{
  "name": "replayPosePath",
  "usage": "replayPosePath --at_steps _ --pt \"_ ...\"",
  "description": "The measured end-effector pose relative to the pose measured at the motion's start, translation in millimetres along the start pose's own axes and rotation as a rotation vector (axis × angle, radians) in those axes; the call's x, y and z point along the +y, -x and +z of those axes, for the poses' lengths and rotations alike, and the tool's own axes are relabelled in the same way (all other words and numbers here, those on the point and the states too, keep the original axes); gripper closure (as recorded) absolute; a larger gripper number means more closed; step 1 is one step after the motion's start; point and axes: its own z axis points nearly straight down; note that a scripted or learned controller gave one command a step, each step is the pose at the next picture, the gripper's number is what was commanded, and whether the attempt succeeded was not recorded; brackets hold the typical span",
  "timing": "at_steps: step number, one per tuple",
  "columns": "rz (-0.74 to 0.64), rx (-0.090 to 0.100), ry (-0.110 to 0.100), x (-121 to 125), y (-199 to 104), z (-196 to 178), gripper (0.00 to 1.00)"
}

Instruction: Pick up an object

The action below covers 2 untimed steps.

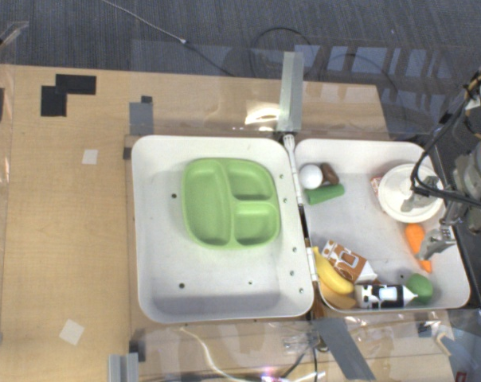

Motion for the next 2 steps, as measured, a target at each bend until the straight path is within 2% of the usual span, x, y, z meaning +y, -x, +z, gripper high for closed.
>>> replayPosePath --at_steps 1,2 --pt "-0.108 0.01 0.004 -33 0 106 0.0" --pt "-0.062 -0.007 -0.003 -39 13 155 0.0"
